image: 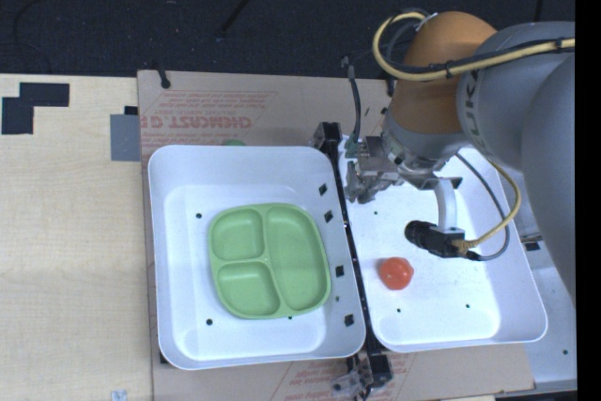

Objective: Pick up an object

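Note:
A small red-orange object (395,272) lies on the floor of the right bin (470,324), near its middle. A green three-compartment plate (269,260) lies flat in the left bin (178,202). My gripper (362,181) hangs over the right bin's far left corner, close to the divider between the bins. It is above and to the left of the red-orange object, apart from it. Nothing shows in its grasp.
The grey arm with its orange band (441,61) covers the right bin's far right part. A black piece (430,238) on a yellow cable hangs just right of the red-orange object. Both bins rest on a cardboard sheet (216,113).

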